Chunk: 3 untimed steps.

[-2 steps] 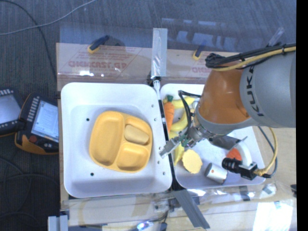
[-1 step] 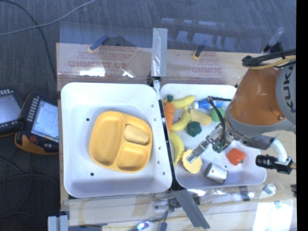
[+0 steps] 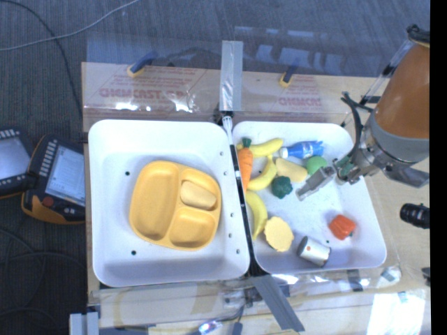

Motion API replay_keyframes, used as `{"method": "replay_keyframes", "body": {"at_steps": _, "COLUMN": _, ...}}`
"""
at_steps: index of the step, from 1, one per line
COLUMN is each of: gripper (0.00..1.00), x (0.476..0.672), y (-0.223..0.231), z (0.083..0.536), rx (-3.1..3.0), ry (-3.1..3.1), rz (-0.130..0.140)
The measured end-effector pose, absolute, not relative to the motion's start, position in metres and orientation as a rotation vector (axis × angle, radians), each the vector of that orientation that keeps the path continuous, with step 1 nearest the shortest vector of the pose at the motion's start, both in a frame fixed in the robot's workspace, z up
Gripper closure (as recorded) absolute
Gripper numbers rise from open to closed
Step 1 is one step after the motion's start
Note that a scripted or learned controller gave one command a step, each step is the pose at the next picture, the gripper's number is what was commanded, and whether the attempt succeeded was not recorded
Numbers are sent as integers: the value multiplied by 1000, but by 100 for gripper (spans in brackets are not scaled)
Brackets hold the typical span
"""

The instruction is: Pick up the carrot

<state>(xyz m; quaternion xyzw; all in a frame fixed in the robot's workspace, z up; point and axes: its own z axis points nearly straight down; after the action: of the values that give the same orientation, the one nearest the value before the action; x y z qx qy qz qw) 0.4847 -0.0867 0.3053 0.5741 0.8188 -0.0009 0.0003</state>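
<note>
Your claw [image 3: 307, 185] hangs over the middle of the right bin [image 3: 363, 215], reaching in from the right side; whether it stands apart or together cannot be told at this angle, and nothing is seen held in it. Just beside it lie a green round piece [image 3: 316, 165] and a dark green broccoli [image 3: 281, 186].

The carrot [image 3: 245, 163] lies well apart from the claw, at the bin's left wall, stalk end toward the back, roughly parallel to the divider. A yellow banana [image 3: 264, 147] sits close behind it and another banana [image 3: 263, 178] touches or nearly touches its right flank.

Recommendation: travel left across the bin, align the claw across the carrot's width, and descend at its mid-length. Keep clear of the wall and avoid catching the bananas.

The left bin [image 3: 112, 152] carries a yellow tray [image 3: 157, 201]; it is not involved.
</note>
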Motion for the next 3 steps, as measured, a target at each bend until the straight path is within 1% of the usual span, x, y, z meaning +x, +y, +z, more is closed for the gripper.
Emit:
{"method": "replay_keyframes", "body": {"at_steps": 1, "gripper": 0, "x": 494, "y": 7, "z": 256, "rx": 2000, "ry": 2426, "rz": -4}}
{"method": "replay_keyframes", "body": {"at_steps": 2, "gripper": 0, "x": 573, "y": -2, "z": 182, "rx": 1919, "ry": 2489, "rz": -7}}
{"method": "replay_keyframes", "body": {"at_steps": 3, "gripper": 0, "x": 593, "y": -61, "z": 183, "rx": 1827, "ry": 2556, "rz": -5}}
